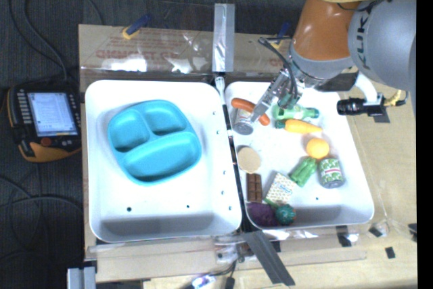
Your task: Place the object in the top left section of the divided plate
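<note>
Camera view shows the end effector (260, 112) slanting down to seven o'clock, its tips at a small tin (241, 120); I cannot tell its state. That tin, likely the target, sits in the right bin (358, 179). At nine o'clock, the blue divided plate (154, 139) waits, sections bare.

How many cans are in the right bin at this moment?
2. One silver can lies near the bin's left wall, just by the gripper. One green-labelled can stands toward the right side, below the yellow fruit. The arm may hide others.
</note>
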